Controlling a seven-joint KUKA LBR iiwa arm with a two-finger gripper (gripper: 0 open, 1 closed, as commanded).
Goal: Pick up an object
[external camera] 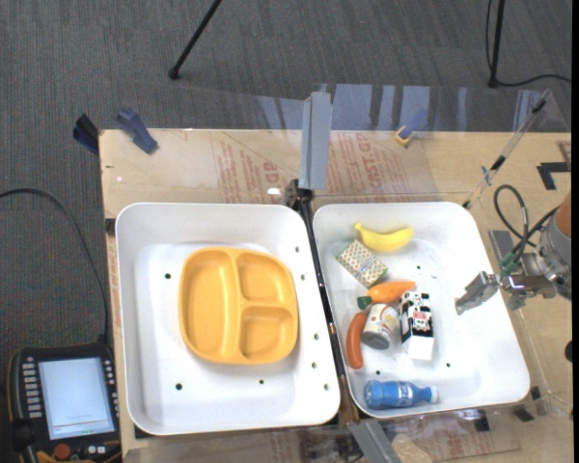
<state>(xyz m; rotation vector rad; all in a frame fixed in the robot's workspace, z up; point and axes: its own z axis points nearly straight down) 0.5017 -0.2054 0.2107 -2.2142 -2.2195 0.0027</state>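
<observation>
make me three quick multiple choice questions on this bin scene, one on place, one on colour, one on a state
1. Where is the divided plate?
A. left bin
B. right bin
C. on the floor

2. What colour is the bottle's cap?
A. red
B. blue
C. green

3. How is the bottle positioned?
A. upright
B. on its side
C. upside down on the plate

Answers:
1 A: the yellow plate sits in the left bin.
2 B: the bottle, near the front edge of the right bin, has a blue cap.
3 B: it lies flat, cap pointing right.
</observation>
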